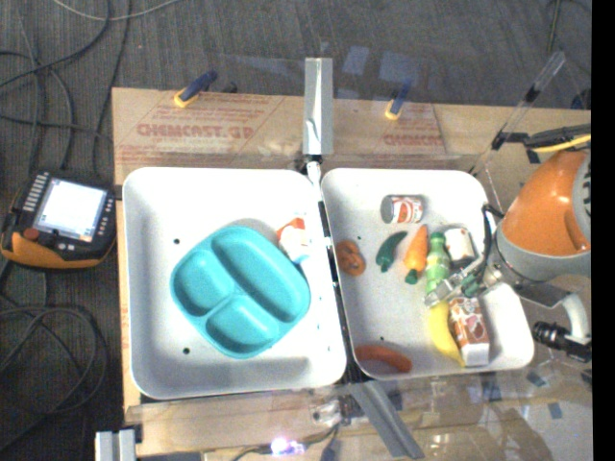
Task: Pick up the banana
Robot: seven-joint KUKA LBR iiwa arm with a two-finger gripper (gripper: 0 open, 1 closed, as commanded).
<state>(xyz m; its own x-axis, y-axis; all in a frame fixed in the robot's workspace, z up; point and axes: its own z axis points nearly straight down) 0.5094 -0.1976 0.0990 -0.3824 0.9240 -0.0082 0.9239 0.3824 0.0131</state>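
From the overhead camera view, the arm is reaching in from the right, its orange band glowing above the wrist, and the gripper (459,284) is sitting low in the right bin (370,185), right over the crowded right-hand cluster. The banana (440,331) is lying in that bin near the front right corner, its upper end just under the gripper; whether the jaws are apart or together, I cannot tell from here. A small juice carton (469,330) is pressing against the banana's right side. Just behind, a green bottle (436,262), a carrot (415,247), a green pepper (389,250) and a can (404,208) are crowding together, with a pretzel (350,257) and a sausage (383,358) further left. In the left bin (144,200), a blue divided plate (240,291) is resting.
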